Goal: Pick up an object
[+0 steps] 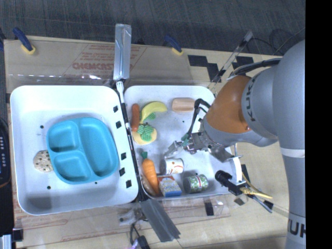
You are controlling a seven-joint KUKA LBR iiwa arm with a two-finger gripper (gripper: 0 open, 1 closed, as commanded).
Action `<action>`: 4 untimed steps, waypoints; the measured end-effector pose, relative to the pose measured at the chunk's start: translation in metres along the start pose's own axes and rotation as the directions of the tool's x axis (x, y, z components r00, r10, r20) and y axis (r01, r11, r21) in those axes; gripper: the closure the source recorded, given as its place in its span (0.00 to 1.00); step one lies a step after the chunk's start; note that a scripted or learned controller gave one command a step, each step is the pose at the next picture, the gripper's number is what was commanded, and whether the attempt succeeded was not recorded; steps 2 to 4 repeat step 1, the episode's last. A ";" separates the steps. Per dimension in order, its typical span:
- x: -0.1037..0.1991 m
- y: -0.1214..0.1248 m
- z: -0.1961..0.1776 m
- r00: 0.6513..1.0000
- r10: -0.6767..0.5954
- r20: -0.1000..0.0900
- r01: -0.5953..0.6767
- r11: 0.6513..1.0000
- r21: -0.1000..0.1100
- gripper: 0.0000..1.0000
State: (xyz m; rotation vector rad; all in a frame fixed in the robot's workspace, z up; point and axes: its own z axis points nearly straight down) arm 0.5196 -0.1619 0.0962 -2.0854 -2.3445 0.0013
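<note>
- The arm's orange band and grey wrist cover the right bin's (155,95) right side, hiding whatever lies beneath
- The gripper (179,147) hangs over that bin's middle; its metal fingers blur together, so I cannot tell how far apart they stand or whether they grip anything
- Just below it stands a white cup (175,166), flanked by a carrot (150,174), a small carton (169,187) and a green can (195,182)
- A banana (153,109), corn cob (144,134) and tan roll (182,104) sit farther up
- The left bin (26,139) bears a blue divided plate (82,149) and a cookie (42,161)
</note>
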 end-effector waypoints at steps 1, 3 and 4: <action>0.028 -0.039 0.004 1.000 -0.018 0.002 0.018 1.000 -0.006 0.00; 0.028 -0.039 0.004 1.000 -0.018 0.002 0.018 1.000 -0.006 0.00; 0.028 -0.039 0.004 1.000 -0.018 0.002 0.018 1.000 -0.006 0.00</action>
